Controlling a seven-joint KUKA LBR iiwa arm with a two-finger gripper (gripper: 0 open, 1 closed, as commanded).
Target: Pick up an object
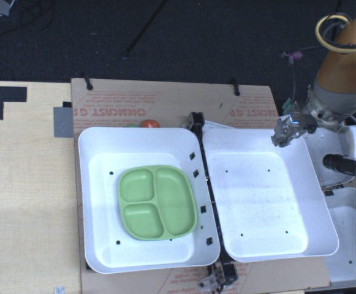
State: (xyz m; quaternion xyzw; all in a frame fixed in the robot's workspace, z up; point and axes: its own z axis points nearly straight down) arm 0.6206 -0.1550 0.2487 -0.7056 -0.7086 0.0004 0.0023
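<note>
Target candidate: green divided plate (157,201), three compartments, lying flat in the left bin (98,164). It sits slightly toward the bin's near-right part, rim apparently close to the inner wall on that side. Lying flat with a shallow raised rim, it likely offers only the rim or the compartment ridges as a pinch point; judged a hard grasp for a two-finger claw.

Right bin (312,237): floor shows faint scuffs and a few small dark marks.

Behind the left bin's far wall, on the brown cardboard sheet (178,106) that underlies both bins, a small red-orange object (149,124) is partly hidden by the bin edge; a hint of green just beside it. Identity unclear. It is outside the bins, so probably out of play.

Bins sit side by side, touching along a black clip strip (206,188). The cardboard rests on the pale wood worktop (24,195).

Arm pose: claw (287,130) hangs above the far-right corner of the right bin, near its rim, well apart from the plate. Orange band and grey wrist rise behind it toward the upper right. The claw is small and blurred here; whether it is open or closed, I cannot tell. Nothing visibly held.

Judgement: pick not yet begun; the arm would need to cross to the left bin.
</note>
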